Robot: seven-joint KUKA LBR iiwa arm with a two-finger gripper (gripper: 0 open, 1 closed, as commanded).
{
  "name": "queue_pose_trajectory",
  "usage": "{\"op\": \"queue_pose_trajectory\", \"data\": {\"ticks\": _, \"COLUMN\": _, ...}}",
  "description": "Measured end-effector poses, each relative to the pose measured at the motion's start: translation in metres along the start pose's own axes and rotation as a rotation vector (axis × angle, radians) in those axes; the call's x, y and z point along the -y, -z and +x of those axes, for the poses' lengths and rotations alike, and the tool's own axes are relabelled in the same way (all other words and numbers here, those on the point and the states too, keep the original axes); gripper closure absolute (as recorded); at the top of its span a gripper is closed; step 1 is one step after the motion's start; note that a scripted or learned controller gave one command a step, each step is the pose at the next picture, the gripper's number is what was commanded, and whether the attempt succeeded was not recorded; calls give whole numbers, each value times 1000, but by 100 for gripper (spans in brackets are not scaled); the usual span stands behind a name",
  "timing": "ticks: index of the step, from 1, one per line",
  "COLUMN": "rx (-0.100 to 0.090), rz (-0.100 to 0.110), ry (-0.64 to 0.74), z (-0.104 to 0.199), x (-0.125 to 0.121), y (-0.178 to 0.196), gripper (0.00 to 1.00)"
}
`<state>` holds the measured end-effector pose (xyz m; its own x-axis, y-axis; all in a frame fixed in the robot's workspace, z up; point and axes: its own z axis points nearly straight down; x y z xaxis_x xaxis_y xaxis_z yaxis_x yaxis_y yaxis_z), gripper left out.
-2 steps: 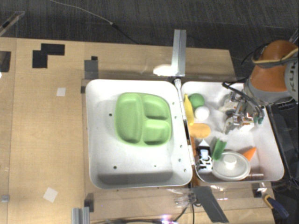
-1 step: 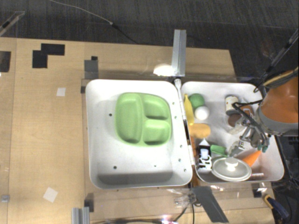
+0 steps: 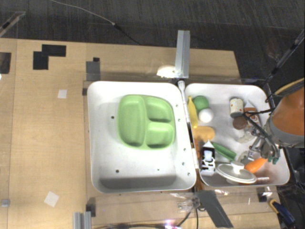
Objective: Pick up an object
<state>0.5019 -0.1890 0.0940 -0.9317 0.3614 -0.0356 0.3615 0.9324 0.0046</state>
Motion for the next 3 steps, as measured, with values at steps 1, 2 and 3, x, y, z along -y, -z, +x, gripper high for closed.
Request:
{"op": "queue_pose_trajectory", "data": {"ticks": 1, "rx": -1, "rz": -3, "ry": 52, "z": -2, "x": 14, "y": 0, "gripper": 0}}
{"op": "queue_pose_trajectory", "data": {"ticks": 2, "rx": 2, "rz": -7, "ry": 157, "z": -3, "x": 11, "y": 1, "gripper": 0}}
{"op": "queue_pose_trajectory", "data": {"ticks": 3, "rx": 3, "rz": -7, "ry": 176, "z": -3, "x": 10, "y": 1, "gripper": 0}}
